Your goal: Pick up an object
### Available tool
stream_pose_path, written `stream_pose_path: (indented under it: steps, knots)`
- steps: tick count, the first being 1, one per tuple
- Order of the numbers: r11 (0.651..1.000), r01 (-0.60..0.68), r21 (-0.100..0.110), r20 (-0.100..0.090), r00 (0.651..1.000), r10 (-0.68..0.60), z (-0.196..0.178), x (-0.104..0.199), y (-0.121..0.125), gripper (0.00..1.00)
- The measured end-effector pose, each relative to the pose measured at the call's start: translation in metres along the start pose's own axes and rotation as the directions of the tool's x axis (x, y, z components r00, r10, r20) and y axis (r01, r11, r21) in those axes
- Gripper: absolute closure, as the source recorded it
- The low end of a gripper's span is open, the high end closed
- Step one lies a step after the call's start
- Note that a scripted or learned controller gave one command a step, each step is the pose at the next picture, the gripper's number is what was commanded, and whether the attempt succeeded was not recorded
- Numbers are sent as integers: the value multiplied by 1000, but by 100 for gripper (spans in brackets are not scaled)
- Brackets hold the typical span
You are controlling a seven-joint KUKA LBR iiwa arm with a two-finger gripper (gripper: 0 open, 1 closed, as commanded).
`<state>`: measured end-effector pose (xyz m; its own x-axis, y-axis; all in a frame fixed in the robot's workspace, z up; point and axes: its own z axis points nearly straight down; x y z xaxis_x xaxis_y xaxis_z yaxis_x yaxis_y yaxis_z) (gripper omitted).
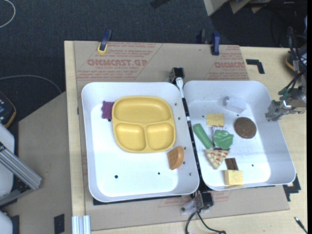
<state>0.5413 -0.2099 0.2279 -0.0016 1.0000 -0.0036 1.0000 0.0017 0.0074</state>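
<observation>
The right bin [273,155] holds several toy foods: a yellow cheese square [215,120], a green cucumber [202,136], a green leafy piece [224,139], a pizza slice [216,157], a round brown cookie [244,127], a small brown block [231,163], a yellow block [234,177] and a pale clear piece [235,104]. My gripper [276,111] hangs at the right rim of this bin, to the right of the cookie and apart from every item. It is small and partly cut off by the frame's edge.
The left bin [97,169] carries a yellow divided tray [144,123], a purple piece [107,109] at the tray's left side and a brown bread roll [176,157] near the dividing wall. Clamps [103,47] hold the cardboard base at the back.
</observation>
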Motion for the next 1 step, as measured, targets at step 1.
stream_pose_path:
  steps: [1]
  knots:
    - [1000,5,9,-7,1000,-5,-9,57,-10,100]
